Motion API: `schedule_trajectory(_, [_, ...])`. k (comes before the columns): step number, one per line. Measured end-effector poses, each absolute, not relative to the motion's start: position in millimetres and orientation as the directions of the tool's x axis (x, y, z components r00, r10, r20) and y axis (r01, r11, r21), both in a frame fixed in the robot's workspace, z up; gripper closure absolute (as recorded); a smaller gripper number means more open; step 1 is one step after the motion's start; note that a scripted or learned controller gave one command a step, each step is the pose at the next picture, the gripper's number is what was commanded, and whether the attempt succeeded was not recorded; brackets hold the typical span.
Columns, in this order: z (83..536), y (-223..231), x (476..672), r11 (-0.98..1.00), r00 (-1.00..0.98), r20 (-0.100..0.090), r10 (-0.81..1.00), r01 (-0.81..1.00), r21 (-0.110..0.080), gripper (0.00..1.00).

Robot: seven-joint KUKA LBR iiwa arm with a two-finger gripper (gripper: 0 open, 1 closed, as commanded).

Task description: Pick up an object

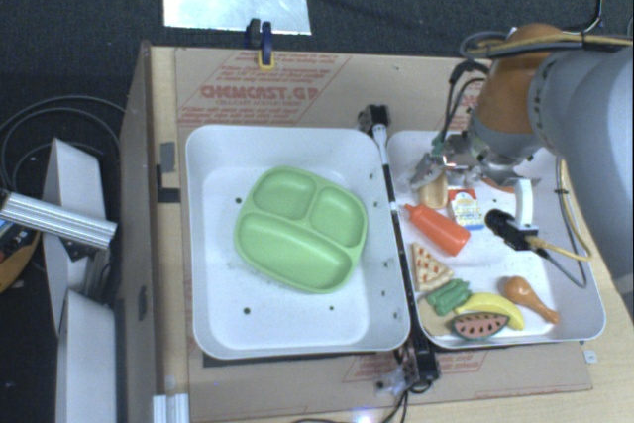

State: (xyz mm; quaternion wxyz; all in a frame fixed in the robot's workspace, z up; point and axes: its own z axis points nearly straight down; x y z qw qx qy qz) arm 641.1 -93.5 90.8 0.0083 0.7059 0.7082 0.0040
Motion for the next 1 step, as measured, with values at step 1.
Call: schedule_trajectory(1, [90.7,-95.9,590.7,0.002,-0.002,-0.005,1.0,1.0,0.019,0.0])
